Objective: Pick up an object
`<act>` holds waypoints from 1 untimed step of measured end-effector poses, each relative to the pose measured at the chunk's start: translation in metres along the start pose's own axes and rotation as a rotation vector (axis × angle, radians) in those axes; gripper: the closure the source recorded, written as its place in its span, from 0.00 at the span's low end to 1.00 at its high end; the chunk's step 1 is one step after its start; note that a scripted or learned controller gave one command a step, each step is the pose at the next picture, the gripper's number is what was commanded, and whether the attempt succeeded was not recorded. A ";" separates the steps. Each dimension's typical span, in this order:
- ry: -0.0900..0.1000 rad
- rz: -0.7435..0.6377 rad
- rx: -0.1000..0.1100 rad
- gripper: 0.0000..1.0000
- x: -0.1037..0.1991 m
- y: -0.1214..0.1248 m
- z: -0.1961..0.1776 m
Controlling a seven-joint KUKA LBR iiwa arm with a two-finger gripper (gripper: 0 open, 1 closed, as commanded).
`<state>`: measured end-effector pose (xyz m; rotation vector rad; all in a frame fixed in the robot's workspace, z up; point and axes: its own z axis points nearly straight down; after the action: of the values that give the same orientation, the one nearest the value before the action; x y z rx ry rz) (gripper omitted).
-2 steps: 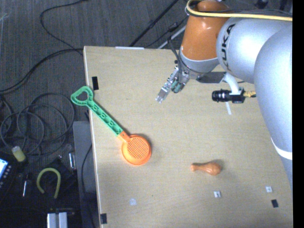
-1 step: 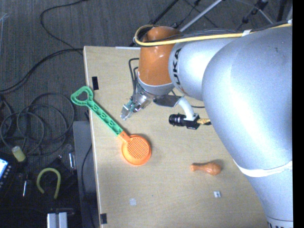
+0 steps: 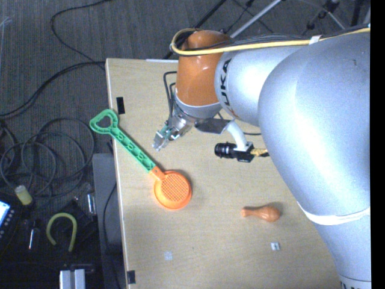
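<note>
A toy sieve lies on the tan bench top, with its orange round head [image 3: 172,189] near the middle and its green handle [image 3: 128,142] running up-left to a loop. A small orange pear-shaped piece [image 3: 263,212] lies further right and lower. My gripper [image 3: 162,138] hangs below the orange wrist band, pointing down-left. It sits just right of the green handle's middle and above the sieve head. I see nothing held in it.
A black cylindrical fitting [image 3: 231,152] sticks out from the wrist. The bulky grey arm [image 3: 313,131] hides the bench's right side. The bench's left edge [image 3: 115,179] drops to a floor with cables and a green hook [image 3: 62,226].
</note>
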<state>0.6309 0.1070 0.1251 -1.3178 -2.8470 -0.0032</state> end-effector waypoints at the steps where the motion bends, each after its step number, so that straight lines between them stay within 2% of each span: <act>1: -0.002 -0.010 0.001 1.00 0.073 -0.093 0.028</act>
<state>0.5130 0.1024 0.0976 -1.3043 -2.8550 0.0000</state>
